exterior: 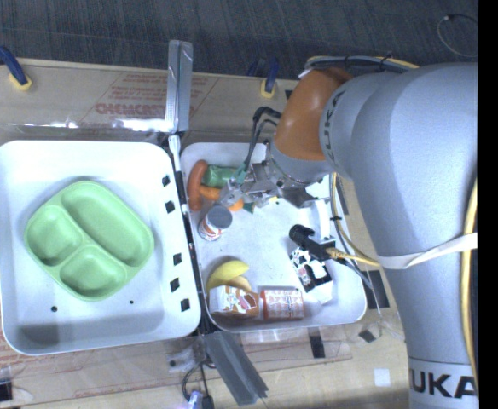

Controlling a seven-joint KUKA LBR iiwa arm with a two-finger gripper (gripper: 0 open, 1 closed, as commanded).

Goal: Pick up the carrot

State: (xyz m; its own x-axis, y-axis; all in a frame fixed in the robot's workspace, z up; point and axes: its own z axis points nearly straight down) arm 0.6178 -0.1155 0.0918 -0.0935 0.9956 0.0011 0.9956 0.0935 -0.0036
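Observation:
The carrot (197,184), orange with a green leafy top, lies at the far left corner of the right bin (351,309), close to the wall between the two bins. My gripper (246,191) hangs low over the bin just right of the carrot's green end. It is very near or touching that end. A small orange patch shows right under the gripper. From the right, the grey arm with its orange band reaches in over the bin.
A small can (216,220) stands just in front of the carrot. A banana (229,273) and a lying brown bottle (258,303) sit at the right bin's near edge. The left bin (10,313) holds a green divided plate (89,239).

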